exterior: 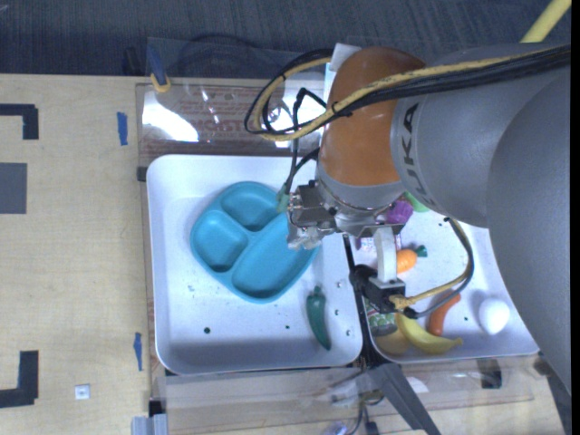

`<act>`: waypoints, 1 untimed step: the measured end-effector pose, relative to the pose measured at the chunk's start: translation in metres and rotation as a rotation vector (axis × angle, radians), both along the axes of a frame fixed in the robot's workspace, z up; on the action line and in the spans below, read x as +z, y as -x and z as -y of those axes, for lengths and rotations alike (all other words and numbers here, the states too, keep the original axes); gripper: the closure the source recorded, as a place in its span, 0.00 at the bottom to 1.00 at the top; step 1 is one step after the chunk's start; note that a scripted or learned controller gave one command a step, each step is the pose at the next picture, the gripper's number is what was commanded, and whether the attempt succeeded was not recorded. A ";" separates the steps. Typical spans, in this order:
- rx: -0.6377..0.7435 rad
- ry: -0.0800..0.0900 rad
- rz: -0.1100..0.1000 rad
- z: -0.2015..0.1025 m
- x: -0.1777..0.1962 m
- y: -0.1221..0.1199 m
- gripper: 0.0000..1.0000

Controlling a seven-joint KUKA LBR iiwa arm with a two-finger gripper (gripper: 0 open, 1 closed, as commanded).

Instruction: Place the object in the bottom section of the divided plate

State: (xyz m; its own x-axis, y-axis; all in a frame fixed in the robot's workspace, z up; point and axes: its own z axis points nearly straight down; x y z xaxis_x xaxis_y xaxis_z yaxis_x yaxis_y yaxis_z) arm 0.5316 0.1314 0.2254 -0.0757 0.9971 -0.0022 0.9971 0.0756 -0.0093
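Camera view had the pincer [306, 229] at the blue divided plastic plate's [222, 240] right edge; apart or together, I could not tell. A dark green toy pepper [317, 317] lay nearer.

So the blue divided plastic plate [246, 239] sits in the left white bin [165, 270], with a green pepper-ish toy [317, 316] (I think) just off its lower right. The yellow banana [422, 335] is in the right white bin [476, 275].
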 end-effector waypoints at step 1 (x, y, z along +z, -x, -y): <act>0.001 0.000 0.000 0.000 0.000 0.000 0.00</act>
